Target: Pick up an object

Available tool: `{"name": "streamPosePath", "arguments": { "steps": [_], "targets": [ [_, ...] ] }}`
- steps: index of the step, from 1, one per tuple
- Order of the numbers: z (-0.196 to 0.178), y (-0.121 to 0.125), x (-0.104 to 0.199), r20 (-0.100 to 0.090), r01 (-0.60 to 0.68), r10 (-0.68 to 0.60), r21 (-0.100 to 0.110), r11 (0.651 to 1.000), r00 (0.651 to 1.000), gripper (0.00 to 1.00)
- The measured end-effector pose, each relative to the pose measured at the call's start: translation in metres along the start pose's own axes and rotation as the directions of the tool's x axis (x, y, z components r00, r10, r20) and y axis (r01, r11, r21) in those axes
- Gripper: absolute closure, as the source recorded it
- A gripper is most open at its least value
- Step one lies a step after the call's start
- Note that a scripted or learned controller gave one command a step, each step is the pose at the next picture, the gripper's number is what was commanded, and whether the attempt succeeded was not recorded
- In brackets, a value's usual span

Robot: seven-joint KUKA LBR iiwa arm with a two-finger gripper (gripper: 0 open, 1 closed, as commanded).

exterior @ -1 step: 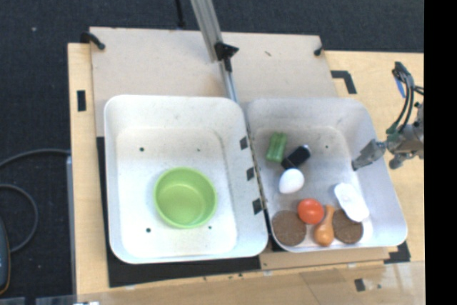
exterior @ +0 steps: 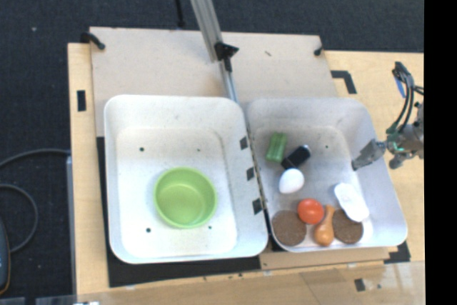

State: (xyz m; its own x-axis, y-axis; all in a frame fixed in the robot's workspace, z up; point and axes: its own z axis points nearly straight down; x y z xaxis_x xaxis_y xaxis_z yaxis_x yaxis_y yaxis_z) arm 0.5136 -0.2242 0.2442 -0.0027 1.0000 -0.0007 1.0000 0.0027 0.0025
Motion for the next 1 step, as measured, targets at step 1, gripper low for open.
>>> {"name": "streamPosePath", "arguments": {
  "steps": [1],
  "targets": [
    [0.0439, -0.006, -0.0034, 0.0, -0.003, 0.003, 0.006, 1.0, 1.0, 0.0]
  ]
}}
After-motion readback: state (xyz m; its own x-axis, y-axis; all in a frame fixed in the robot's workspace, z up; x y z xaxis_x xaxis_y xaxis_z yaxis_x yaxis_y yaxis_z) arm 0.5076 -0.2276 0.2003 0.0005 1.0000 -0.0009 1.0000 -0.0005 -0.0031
